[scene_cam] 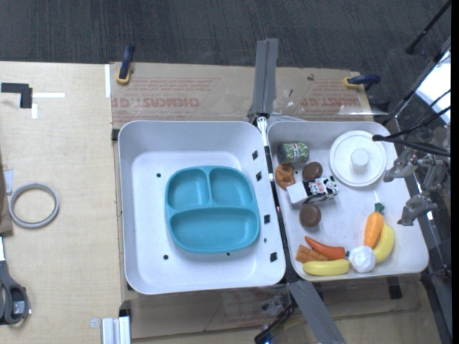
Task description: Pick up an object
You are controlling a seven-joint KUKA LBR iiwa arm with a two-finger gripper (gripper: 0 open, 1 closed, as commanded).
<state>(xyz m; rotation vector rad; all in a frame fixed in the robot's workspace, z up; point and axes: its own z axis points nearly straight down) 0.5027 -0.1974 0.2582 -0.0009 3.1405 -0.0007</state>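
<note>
Nothing tells me my pincer's (418, 210) state; it hangs at the right bin's (401, 260) right rim, near the banana (386, 242).

One fixed camera up high here, looking down on the bench at a slant, far enough back to take in both shallow white plastic bins side by side, the left bin (136, 213) and the right bin (401, 264), plus the pale wooden bench top (57, 142) out to the left. The lens faces toward the far edge, where brown cardboard sheeting (186, 99) lies and dark grey carpet (179, 13) runs across the top of the picture. The near edge of the bench sits at the bottom of the picture, cut off just below the bins.
</note>
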